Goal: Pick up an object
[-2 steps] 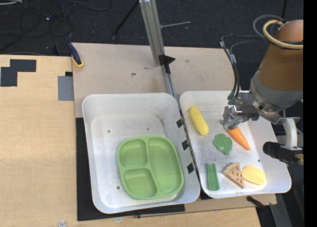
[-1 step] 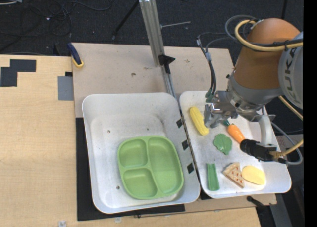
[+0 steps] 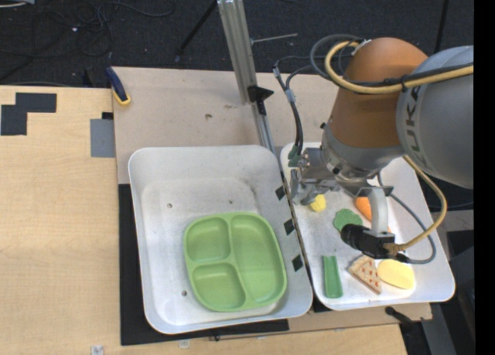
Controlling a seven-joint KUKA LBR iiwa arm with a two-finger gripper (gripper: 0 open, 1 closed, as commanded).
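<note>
**Arm lowered over the right bin**

Nearest the camera, a green divided plate (image 3: 232, 261) is seen lying in the left bin (image 3: 155, 191). In the right bin (image 3: 433, 284), a green block (image 3: 332, 277), a waffle-patterned piece (image 3: 366, 273) and a pale yellow piece (image 3: 396, 274) are placed along the near side. Farther back, a small yellow object (image 3: 317, 204) is found just beneath the end effector (image 3: 313, 183), with an orange piece (image 3: 363, 207) nearby. Whether the end effector is apart or together cannot be told. Behind, the desk (image 3: 178, 106) carries a metal post (image 3: 238, 44).
</note>
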